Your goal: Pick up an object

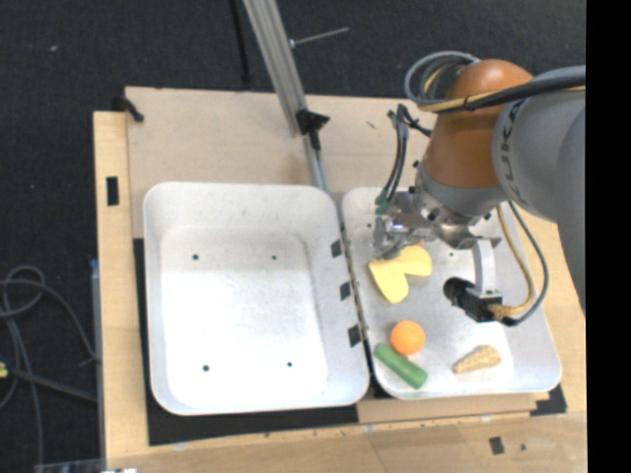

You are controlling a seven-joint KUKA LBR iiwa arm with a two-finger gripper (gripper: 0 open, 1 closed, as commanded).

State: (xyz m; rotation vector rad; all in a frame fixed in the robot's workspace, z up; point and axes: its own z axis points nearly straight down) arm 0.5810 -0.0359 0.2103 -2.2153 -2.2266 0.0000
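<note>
Camera view: the arm (493,126) reached in from the right, over the right bin (532,358).
Gripper (399,227): low over the bin's near-left part; whether it was apart or together could not be told.
Yellow piece (396,272): just below the gripper, touching it or nearly so, flat on the bin floor.
Orange ball (407,337): further below the gripper, near the green stick.
Green stick (400,365): below the ball, against the bin's front-left corner.
Tan wedge (476,360): below and right of the gripper, well apart from it.
Left bin (163,215): well left of the gripper.
Handling: the yellow piece looked light, smooth and perhaps soft; a hold across its narrow upper lobe seemed safest, since the broad lobe might slip.
</note>
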